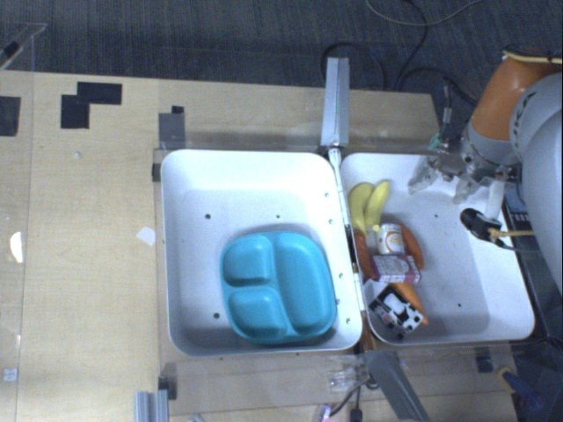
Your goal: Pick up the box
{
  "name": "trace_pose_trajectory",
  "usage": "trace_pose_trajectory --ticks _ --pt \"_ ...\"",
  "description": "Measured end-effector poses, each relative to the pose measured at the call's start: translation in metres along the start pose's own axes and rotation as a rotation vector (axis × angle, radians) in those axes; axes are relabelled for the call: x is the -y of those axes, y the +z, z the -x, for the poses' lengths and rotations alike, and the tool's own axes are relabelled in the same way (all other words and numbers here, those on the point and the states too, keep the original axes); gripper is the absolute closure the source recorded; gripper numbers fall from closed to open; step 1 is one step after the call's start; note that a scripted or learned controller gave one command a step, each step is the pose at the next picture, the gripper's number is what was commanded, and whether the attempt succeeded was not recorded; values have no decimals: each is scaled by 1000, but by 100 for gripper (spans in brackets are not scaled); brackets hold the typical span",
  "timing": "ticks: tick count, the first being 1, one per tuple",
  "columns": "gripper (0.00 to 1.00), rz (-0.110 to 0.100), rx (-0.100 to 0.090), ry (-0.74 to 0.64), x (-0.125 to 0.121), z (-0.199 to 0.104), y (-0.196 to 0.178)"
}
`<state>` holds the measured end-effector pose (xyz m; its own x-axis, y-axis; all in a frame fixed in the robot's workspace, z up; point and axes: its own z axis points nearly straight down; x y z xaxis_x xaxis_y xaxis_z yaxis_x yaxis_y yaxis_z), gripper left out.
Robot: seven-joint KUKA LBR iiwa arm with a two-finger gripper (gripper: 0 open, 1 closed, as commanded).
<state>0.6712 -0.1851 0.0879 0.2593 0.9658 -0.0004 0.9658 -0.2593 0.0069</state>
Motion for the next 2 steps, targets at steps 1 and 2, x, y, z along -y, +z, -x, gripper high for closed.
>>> trace_pose_trajectory --ticks 1,2 --pt "0 -1 -2 11 45 23 0" --pt "0 0 -2 -41 -3 10 0"
